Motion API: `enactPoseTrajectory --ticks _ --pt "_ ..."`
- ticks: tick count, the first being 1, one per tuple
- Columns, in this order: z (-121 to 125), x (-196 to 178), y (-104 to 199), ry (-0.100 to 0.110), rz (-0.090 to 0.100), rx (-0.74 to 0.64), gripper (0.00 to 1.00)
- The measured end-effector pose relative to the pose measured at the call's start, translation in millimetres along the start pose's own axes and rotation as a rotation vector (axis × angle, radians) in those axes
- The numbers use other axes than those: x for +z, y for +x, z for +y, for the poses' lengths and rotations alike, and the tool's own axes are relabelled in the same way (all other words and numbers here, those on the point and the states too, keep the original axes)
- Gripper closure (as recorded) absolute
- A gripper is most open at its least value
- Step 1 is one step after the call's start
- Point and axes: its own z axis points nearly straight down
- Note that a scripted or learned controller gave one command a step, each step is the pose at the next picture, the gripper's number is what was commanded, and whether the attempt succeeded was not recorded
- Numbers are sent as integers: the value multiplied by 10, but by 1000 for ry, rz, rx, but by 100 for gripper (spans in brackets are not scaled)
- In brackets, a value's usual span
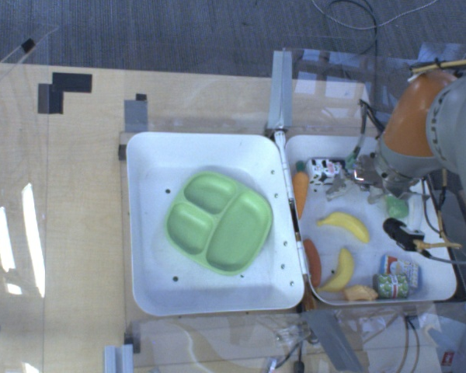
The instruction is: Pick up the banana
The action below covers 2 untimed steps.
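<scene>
Bin (151, 231) on the left, white and shallow, with a green three-part plate (220, 222) lying at its middle. Just beside it, the right bin (373, 255), crowded. Along its left wall, an orange carrot (300, 193) toward the far corner and a red sausage-like piece (313, 261) toward the near corner. Close to the far edge, a small black-and-white toy (320, 169). Near the bin's middle, banana (344, 225), lying crosswise on the floor, apart from its neighbours. Toward the near edge, second banana (340, 270), just beside the red piece, with a pale orange lump (360, 292) at its lower end. Over the far part of the bin, gripper (357, 179), hanging between the toy and a green object (398, 206), near the first banana but apart from it. Cannot tell whether spread or pressed together. Toward the near right corner, a printed can (394, 278). Beyond the right edge, the grey arm (458, 123) with its orange band (412, 119).
</scene>
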Motion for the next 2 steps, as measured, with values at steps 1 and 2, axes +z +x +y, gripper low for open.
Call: enactPoseTrajectory --ticks 1,2 --pt "-734 66 -5 -12 -2 -311 0" --pt "-709 -47 16 -18 -1 -314 100"
